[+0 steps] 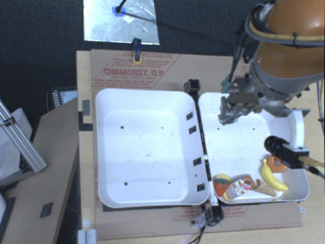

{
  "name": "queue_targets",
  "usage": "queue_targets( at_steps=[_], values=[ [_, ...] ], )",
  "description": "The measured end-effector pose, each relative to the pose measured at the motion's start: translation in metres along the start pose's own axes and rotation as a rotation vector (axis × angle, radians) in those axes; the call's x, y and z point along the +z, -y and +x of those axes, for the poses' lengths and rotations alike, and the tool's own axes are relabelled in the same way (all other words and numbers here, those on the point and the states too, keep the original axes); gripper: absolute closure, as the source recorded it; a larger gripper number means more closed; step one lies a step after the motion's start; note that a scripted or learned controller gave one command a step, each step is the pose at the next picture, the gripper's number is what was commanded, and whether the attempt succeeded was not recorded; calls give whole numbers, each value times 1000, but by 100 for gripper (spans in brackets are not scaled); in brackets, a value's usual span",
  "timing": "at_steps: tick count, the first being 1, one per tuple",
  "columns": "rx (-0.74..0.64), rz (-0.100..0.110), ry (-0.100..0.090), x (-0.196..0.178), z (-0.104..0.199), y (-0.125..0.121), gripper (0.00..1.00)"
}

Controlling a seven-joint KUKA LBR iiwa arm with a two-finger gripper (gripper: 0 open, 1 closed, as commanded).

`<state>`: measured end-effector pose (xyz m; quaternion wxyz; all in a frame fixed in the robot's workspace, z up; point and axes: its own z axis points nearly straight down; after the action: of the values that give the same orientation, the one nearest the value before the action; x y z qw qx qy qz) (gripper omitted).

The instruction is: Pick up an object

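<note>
My gripper (229, 115) hangs over the upper left part of the right bin (238, 146), well above the floor, with nothing seen between its fingers. Along the bin's front edge lie an orange round fruit (221, 184), a white and red packet (239, 186), a brown cone-shaped piece (265, 188) and a yellow banana (272, 177). A small orange object (274, 162) sits just behind the banana, partly hidden by the robot's black part.
The left bin (142, 146) lies beside the right one, with black clips along the shared rim (197, 136). A metal plate (121, 13) lies behind the bench. An aluminium frame (15, 141) stands at the far left.
</note>
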<state>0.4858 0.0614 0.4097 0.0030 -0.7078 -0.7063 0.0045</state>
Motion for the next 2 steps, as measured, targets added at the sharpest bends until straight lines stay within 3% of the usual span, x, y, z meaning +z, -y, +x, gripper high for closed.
queue_targets(
  at_steps=[1, 2],
  values=[
    [-14, -16, -5, -37, 84, 0, 100],
    [-4, -1, 1, 84, 91, 0, 100]
  ],
)
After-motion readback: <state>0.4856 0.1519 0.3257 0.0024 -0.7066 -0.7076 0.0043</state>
